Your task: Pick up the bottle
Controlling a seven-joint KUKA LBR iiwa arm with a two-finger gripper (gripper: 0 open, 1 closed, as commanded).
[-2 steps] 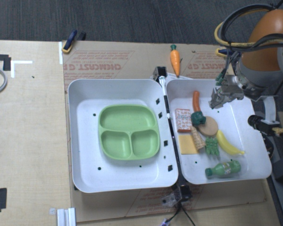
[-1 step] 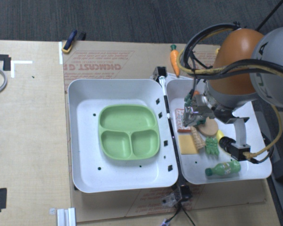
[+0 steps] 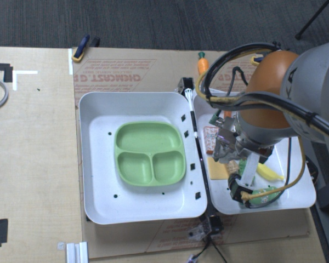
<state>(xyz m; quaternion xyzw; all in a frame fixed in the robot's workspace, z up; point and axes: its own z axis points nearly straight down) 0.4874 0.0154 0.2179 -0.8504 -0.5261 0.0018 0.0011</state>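
Where the bench is closest to us, we see the front rims of two white bins side by side. In the near corner of the right bin [image 3: 296, 203] lies a green thing [image 3: 261, 198], partly hidden under the robot. It may be the bottle, but we cannot be sure. Just behind it lies a yellow thing [image 3: 270, 172] shaped like a banana. The claw [image 3: 226, 149] hangs over the left part of this bin, close above a flat orange-yellow piece [image 3: 216, 170]. We cannot tell if the claw is open or closed. The grey arm [image 3: 312, 86] comes in from the right and bends down over the bin, with its big orange band [image 3: 271, 84] just above the wrist. A red and white packet [image 3: 210, 136] lies a bit farther back. In the left bin [image 3: 93, 147] sits a green plate [image 3: 151, 153] with three parts. Past the bins, on the cardboard, lie a small orange thing [image 3: 202, 64] and a blue and yellow thing [image 3: 81, 47].
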